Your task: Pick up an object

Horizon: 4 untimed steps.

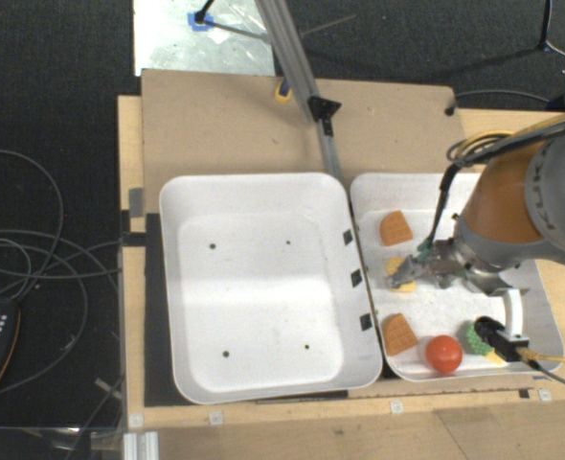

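Hovering in the right bin (551, 300), the claw (404, 274) meets a yellow piece (406, 285); its grip is indiscernible.

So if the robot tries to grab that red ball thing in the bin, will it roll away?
Probably, if nudged. The red ball looks round and smooth, so it may roll or slip from the fingers. It sits near the right bin's front wall, between an orange piece and a green thing, which might stop it going far. It looks solid, not floppy.
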Motion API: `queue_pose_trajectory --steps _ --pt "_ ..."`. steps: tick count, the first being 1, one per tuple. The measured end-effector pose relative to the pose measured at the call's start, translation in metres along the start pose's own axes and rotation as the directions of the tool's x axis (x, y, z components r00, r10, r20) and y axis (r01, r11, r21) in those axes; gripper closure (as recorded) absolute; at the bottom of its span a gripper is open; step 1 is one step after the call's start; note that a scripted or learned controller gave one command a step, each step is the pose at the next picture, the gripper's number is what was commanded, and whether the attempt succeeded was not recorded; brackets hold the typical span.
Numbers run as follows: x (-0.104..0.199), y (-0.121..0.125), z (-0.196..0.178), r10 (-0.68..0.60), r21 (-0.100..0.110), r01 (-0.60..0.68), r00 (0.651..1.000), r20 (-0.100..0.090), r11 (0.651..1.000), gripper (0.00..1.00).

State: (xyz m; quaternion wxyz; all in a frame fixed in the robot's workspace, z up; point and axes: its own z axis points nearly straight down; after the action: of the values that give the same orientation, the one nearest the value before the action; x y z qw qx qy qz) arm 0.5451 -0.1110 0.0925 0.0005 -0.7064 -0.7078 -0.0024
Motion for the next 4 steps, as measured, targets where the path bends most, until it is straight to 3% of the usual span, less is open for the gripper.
queue_pose_trajectory --steps 1,3,4 --pt "-0.001 0.001 -0.013 0.000 -0.006 0.000 1.000 0.002 1.000 1.00" --pt "0.009 0.012 -0.134 -0.004 -0.006 0.004 1.000 0.006 1.000 1.00" --pt "0.009 0.013 -0.132 -0.004 0.000 0.004 1.000 0.005 1.000 1.00"
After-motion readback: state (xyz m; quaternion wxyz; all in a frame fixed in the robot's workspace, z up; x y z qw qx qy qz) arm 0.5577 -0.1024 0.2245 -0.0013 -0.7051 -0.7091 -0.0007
